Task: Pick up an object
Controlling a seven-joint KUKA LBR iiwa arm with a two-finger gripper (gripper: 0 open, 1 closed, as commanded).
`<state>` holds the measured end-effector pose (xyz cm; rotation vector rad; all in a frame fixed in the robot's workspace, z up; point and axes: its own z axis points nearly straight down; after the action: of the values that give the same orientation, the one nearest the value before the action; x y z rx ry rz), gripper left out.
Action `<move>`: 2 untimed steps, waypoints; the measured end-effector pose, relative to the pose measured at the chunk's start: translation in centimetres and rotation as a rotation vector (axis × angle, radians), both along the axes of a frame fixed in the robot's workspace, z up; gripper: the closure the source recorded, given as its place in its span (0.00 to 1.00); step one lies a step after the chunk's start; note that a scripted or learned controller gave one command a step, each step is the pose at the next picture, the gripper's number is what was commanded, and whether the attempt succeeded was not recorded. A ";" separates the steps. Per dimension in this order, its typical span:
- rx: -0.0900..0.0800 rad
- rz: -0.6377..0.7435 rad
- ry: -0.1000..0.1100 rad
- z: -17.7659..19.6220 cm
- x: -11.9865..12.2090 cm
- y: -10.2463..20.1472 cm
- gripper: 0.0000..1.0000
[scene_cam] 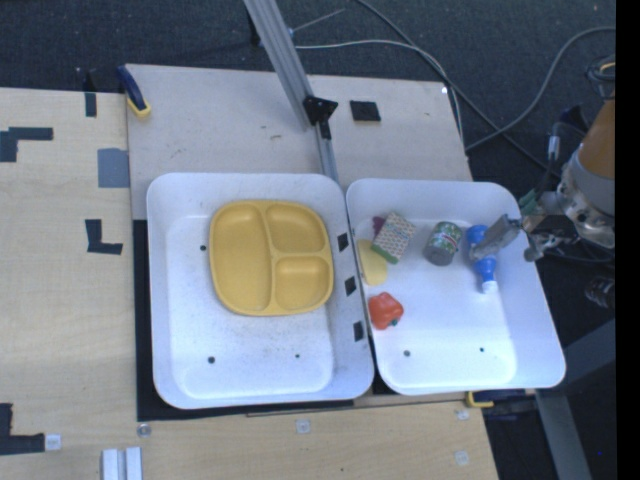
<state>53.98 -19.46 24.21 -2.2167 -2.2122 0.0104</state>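
Note:
The right bin [520,358] holds several small objects. A blue and white bottle-like object [484,264] lies near its right side. Left of it stands a grey-green can [444,242]. A checkered block [393,235], a pale yellow piece [372,266] and a red piece [385,310] sit along the bin's left wall. My gripper [505,234] reaches in from the right, low over the bin's right edge and right beside the top of the blue object. Nothing is visibly lifted off the bin floor.
The left bin [180,358] holds a yellow divided plate [270,256]. A metal pole [280,48] slants down to the bins' shared back edge. Cables run across the dark floor behind. The arm's grey body [590,193] stands off the right bin's right side.

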 end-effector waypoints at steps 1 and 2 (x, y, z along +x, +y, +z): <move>-0.003 0.003 -0.010 0.6 0.2 0.0 0.00; -0.002 0.003 -0.006 -4.6 0.5 1.0 0.00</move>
<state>54.48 -18.44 19.61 -2.2174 -2.2195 0.0054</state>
